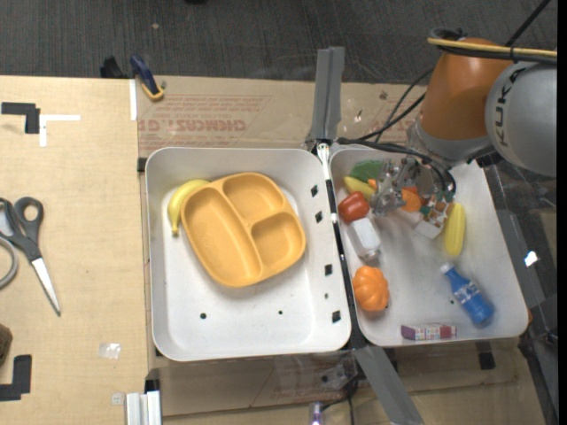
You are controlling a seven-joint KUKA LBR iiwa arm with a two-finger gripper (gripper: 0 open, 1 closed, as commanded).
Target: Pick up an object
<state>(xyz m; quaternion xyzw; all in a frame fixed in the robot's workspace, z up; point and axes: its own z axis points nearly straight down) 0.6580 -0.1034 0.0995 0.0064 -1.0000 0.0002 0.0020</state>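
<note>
Orange ball (410, 200) sits at twelve o'clock in the right bin (496, 326), under my pincer (403, 191); whether that is apart or together I cannot tell, so I'd descend straight, clear of the tomato (353, 206).

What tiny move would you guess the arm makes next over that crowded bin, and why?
Probably a short drop straight down. The two-finger gripper hangs low over the far end of the right white bin, among the small orange round object, the red pepper-like toy and the yellow corn-cob toy.
</note>
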